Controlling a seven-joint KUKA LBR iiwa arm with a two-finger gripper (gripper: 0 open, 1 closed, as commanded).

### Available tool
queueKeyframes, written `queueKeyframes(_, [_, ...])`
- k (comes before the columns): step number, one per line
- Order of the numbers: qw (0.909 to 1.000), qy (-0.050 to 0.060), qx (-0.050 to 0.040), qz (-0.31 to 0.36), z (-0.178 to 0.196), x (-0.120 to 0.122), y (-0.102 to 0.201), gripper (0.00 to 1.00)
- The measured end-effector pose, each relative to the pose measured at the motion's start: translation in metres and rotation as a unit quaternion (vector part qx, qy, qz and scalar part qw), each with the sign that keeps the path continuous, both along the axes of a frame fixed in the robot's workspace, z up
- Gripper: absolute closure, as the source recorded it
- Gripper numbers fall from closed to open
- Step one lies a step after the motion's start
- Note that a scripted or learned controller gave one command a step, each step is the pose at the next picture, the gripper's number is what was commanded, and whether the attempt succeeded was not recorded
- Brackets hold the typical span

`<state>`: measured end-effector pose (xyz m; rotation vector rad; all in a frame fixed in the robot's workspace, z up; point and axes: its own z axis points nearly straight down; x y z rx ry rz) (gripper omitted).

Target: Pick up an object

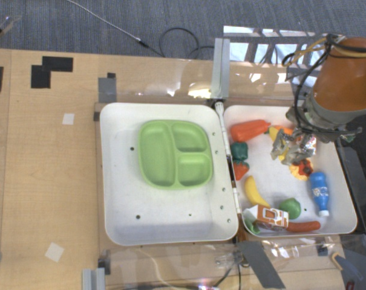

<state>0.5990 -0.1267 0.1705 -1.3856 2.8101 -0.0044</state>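
Observation:
My gripper (294, 146) hangs over the upper right part of the right bin (347, 222), its metal end seen from above. Just under it and to the right lies a small orange and yellow toy (302, 171). A yellow piece (273, 133) peeks out at the gripper's left. In the same bin are an orange-red carrot-like toy (249, 129), a green item (239, 151), a small red item (241, 170), a banana (254, 191), a green ball (290, 208), a small carton (272, 217), a red sausage (301, 226) and a blue bottle (319, 192).
The left bin (119, 180) holds a green divided plate (175, 153). A metal divider (226, 156) runs between the two bins. The arm's orange band (347, 77) and its cables loom over the right bin's back corner.

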Motion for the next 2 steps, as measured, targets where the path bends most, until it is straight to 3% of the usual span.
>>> queueKeyframes(1, [0.9995, 0.0, -0.0003, 0.031, -0.075, -0.03, 0.019, 1.0])
queueKeyframes(2, [0.9982, -0.004, -0.0022, 0.06, 0.1, 0.005, -0.033, 1.0])
